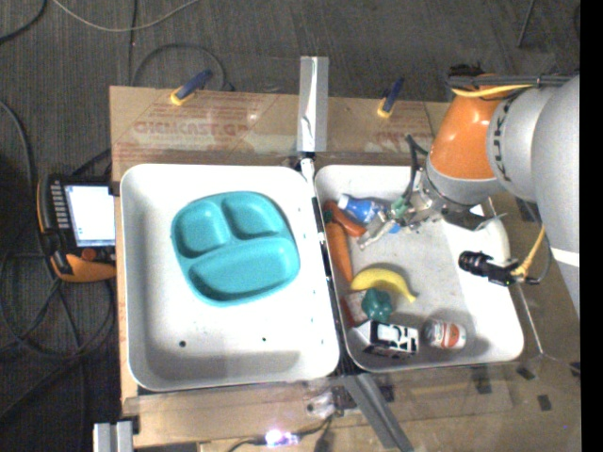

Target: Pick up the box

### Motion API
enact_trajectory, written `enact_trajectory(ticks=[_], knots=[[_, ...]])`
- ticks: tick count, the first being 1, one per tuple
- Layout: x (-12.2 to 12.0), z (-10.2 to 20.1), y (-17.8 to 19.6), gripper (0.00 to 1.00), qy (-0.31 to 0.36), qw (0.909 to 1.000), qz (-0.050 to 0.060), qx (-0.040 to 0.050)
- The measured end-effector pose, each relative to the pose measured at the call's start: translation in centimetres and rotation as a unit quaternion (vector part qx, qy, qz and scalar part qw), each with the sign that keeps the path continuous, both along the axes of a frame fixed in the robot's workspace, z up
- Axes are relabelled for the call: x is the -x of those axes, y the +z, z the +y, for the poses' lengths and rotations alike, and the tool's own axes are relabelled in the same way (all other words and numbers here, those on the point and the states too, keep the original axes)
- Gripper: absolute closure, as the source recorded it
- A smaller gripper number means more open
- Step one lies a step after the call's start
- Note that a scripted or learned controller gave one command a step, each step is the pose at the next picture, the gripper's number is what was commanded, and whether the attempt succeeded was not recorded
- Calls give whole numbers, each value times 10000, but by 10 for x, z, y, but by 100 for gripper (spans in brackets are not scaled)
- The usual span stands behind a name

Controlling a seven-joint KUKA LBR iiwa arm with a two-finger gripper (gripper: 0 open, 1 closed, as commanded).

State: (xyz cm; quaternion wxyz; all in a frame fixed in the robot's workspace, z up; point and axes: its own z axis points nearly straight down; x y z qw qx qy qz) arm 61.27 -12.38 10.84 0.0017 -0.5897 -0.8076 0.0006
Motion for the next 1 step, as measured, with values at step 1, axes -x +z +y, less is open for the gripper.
enact_trajectory(ticks=[1], knots=[[-54,8,-20,0,-639,9979,64,18]])
